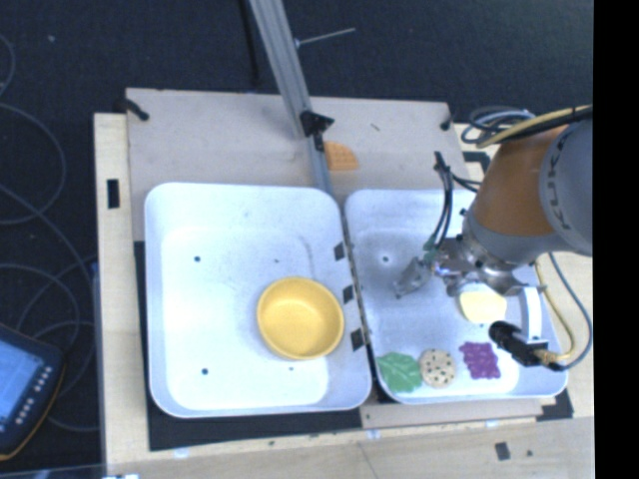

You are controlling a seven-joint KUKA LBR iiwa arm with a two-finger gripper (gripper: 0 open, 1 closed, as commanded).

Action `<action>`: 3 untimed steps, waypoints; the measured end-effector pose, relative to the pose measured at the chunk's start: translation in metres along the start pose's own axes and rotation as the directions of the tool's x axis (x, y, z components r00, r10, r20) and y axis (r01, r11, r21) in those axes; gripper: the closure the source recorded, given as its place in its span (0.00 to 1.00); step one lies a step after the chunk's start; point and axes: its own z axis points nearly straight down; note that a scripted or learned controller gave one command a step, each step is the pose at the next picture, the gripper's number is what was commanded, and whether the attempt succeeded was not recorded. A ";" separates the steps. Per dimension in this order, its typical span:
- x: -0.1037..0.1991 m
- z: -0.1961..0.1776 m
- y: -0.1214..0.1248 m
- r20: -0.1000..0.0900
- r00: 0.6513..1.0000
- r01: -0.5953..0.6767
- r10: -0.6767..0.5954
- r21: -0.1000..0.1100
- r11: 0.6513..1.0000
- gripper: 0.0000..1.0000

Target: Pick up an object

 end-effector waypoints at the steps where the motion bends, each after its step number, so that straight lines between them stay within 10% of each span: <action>1: -0.001 0.053 -0.001 0.000 1.000 0.001 -0.001 -0.002 1.000 0.00; 2: -0.002 0.039 0.002 -0.002 1.000 -0.006 0.006 -0.010 1.000 1.00; 3: -0.002 -0.026 0.004 0.000 1.000 0.005 -0.005 -0.014 1.000 1.00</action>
